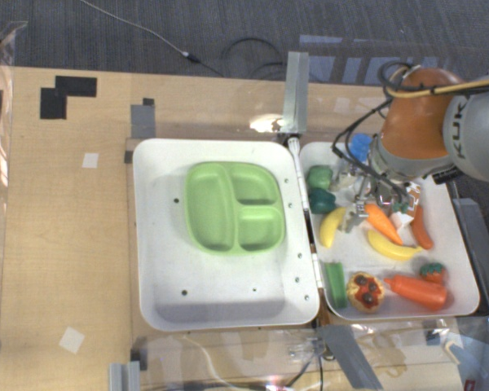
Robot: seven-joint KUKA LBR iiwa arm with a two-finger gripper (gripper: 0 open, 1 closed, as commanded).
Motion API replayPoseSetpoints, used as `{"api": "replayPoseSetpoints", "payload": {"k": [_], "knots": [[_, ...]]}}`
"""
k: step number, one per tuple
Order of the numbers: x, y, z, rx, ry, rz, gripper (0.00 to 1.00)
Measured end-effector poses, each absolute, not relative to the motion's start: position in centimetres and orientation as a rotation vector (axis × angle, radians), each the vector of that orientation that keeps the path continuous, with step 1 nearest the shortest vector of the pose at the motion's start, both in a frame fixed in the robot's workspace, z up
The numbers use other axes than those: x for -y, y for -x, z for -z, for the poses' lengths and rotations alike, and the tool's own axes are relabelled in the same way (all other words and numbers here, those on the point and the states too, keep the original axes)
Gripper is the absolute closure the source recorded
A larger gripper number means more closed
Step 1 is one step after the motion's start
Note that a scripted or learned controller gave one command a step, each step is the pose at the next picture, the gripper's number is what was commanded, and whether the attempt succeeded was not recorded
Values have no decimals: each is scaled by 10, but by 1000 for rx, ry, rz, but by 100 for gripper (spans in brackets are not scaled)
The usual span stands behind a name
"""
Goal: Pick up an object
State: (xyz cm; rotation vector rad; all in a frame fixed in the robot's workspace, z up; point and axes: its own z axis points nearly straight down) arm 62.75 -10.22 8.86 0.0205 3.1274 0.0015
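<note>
Far to the left of the gripper (373, 204), the wooden counter (57, 218) carries black marks near its back corner. Next comes the left bin (159, 300), and in it sits a green divided tray (232, 207), well apart from the gripper. Crossing the rim into the right bin (464, 296), toys crowd in: a green pepper (319, 177) and a dark green piece (320, 201) just left of the gripper, a small yellow banana (329, 227) below them, near the gripper's left side. A green cucumber (335, 281) lies at the near left corner, well below the gripper, with a red and yellow pizza slice (365, 292) beside it. Now the gripper itself: it hangs low over the middle of the bin, right against an orange carrot (383, 222). Whether it is spread or clamped, I cannot tell, the metal parts blur together. Behind it peeks a blue piece (359, 147). Below and right of the gripper lies a second banana (393, 248), then a red sausage (421, 226), a bigger carrot (418, 291) along the near wall, and a tomato (433, 272) just above it. The arm's orange band (417, 120) looms over the back.
</note>
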Motion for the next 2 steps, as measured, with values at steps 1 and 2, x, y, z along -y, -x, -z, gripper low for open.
{"api": "replayPoseSetpoints", "payload": {"k": [1, 2], "knots": [[103, -630, -103, -3122, -17, 1, 100], [5, -639, -193, -3120, -96, -7, 100]]}}
